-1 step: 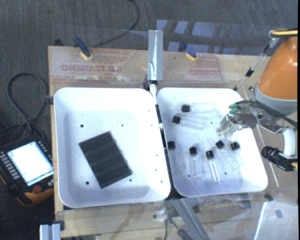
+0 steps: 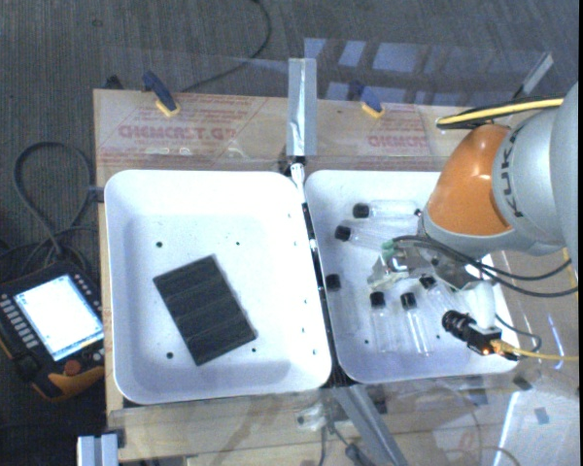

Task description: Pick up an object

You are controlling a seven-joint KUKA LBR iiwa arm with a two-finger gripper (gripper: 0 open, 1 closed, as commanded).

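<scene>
Matt ribbed black pad [image 2: 204,309], glossy bins [image 2: 126,260]

Two white bins [image 2: 126,260], one dark ribbed slab [image 2: 204,309], several black-capped clear vials [image 2: 411,323].

Arm [image 2: 525,178] enters from view's right, grey link w/ orange band [image 2: 471,187] above wrist, angled down and leftward. Wrist low, cables looping round it. Tool [image 2: 391,265] points toward view's left, at lower left of the orange band. Small black fitting w/ orange tip sits below wrist.
</scene>
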